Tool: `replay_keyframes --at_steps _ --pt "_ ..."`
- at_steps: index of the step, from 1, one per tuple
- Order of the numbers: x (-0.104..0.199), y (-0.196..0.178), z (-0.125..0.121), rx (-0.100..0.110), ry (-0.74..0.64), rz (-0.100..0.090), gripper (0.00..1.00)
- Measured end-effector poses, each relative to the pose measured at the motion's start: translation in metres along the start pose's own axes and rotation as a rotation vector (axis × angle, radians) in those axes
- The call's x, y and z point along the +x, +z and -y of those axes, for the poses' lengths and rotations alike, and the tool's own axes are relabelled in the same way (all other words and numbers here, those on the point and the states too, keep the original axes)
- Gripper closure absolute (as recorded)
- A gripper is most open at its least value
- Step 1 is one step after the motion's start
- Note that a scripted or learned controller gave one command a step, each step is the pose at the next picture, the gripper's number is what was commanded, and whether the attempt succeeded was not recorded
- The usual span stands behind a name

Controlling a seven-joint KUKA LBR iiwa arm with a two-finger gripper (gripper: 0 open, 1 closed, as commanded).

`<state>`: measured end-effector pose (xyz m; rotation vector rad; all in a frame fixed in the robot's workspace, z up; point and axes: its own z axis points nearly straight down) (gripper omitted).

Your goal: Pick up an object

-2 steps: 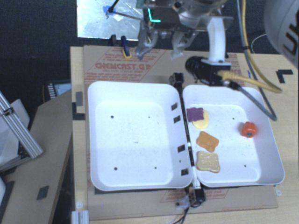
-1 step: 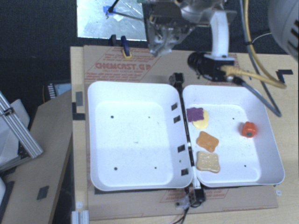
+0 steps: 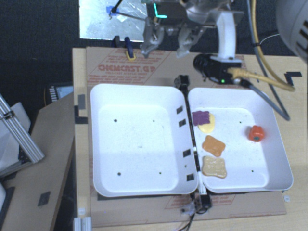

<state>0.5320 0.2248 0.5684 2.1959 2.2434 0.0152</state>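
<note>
Tan toast-like piece (image 3: 214, 167) below orange piece (image 3: 213, 145) (right bin (image 3: 269, 129))

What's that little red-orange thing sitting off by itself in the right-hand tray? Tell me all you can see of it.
The red-orange object is small, chunky and rounded, with a matte, plastic-like look and a paler patch on its upper side; it is too small to tell what it is modelled on. It rests on the floor of the right bin, near the far right wall, apart from the other pieces clustered along the bin's left side. Nothing touches it but the bin floor. The gripper hangs well away, beyond the bins' far edge.
</note>
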Motion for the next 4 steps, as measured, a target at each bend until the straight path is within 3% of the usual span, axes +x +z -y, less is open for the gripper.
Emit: replay_keyframes --at_steps 1,2,3,4 --pt "0.000 -0.012 0.000 -0.003 -0.003 -0.002 1.00" --pt "-0.065 0.035 0.049 0.013 0.025 0.006 1.00" --pt "0.006 0.103 0.047 0.014 0.011 0.006 1.00" --pt "0.005 0.259 0.049 0.022 0.020 0.012 1.00"
